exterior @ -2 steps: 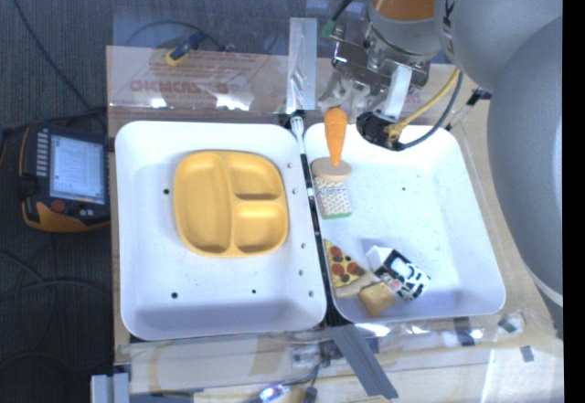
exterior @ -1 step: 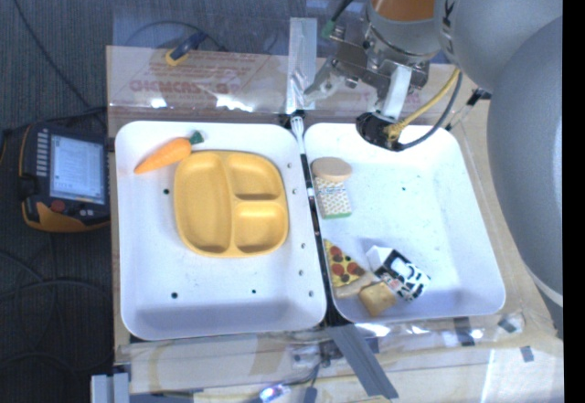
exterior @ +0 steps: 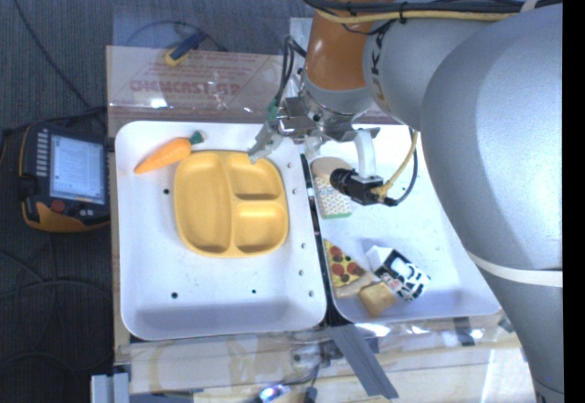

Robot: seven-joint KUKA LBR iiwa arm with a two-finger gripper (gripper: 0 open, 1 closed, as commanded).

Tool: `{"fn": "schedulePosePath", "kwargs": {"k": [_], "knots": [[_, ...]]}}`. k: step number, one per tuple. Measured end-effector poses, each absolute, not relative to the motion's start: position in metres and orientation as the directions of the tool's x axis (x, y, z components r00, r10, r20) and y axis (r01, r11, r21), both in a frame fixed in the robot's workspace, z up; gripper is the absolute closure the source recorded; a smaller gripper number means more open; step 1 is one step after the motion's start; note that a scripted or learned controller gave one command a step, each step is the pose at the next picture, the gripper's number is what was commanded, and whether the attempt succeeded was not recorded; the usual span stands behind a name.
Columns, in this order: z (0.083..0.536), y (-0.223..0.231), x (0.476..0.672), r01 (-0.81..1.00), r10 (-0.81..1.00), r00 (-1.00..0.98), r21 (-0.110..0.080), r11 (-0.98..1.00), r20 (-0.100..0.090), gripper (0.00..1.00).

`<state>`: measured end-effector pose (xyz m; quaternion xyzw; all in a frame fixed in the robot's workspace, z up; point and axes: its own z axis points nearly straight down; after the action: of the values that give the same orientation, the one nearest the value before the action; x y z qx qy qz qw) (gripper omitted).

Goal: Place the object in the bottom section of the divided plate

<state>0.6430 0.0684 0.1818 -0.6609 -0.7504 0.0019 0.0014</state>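
The gripper hangs over the top right corner of the yellow plate, at the far edge of the left bin. I cannot tell how it is set or whether it carries anything. A toy carrot lies just beside the plate's top left corner, apart from it. To the right of the plate, in the right bin, lie a pizza slice, a tan block and a black and white piece.

The yellow divided plate looks smooth matt plastic, the white bins glossy plastic.
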Motion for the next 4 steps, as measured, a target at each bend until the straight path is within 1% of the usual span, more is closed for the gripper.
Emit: {"fn": "schedulePosePath", "kwargs": {"k": [1, 2, 3, 4], "knots": [[0.182, 0.058, 0.664, 0.997, 0.997, -0.081, -0.004, 0.081, -0.001, 0.00], [0.190, 0.060, 0.664, 0.996, 0.996, -0.084, -0.007, 0.084, -0.001, 1.00], [0.100, 0.120, 0.669, 0.923, 0.923, -0.385, 0.004, 0.385, -0.002, 1.00], [0.098, 0.198, 0.620, 0.971, 0.972, -0.236, 0.021, 0.236, -0.003, 1.00]]}}
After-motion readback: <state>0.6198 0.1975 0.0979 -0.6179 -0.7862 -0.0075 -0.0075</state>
